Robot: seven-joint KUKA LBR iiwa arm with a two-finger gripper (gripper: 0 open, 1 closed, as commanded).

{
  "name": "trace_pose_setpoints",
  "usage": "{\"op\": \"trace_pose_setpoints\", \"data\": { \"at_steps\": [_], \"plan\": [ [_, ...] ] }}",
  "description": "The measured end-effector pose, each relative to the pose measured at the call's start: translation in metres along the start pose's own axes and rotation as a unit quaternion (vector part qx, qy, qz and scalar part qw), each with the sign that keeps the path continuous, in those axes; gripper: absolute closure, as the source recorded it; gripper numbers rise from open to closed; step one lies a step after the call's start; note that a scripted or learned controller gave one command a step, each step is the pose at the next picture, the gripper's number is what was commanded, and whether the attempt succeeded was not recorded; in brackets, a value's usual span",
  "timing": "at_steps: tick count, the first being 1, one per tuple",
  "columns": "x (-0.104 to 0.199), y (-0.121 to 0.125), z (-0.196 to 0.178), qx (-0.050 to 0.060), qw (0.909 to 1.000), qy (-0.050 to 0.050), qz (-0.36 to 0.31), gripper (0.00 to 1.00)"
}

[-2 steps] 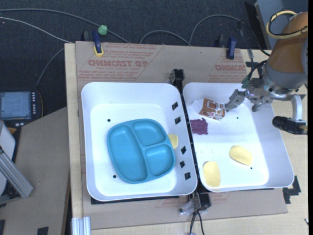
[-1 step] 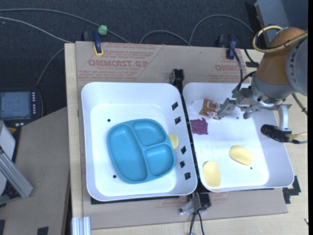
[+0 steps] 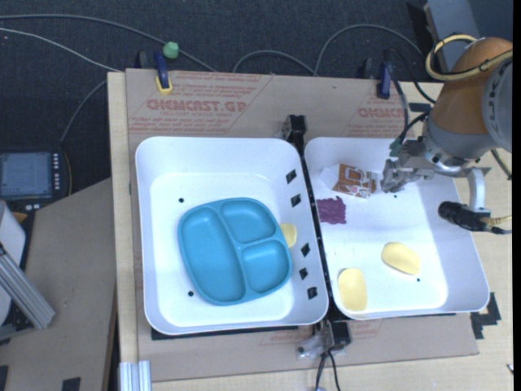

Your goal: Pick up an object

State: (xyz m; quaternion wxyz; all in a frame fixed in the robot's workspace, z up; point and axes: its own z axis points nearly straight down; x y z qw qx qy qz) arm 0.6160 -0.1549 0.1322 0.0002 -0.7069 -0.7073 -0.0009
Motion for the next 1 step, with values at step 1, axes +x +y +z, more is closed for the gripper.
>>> {"op": "trace_pose_setpoints", "data": {
  "at_steps": [1],
  "plan": [
    [-0.002, -0.0043, -0.0631, -0.003, 1.0, -0.002, 0.0, 1.0]
  ]
}}
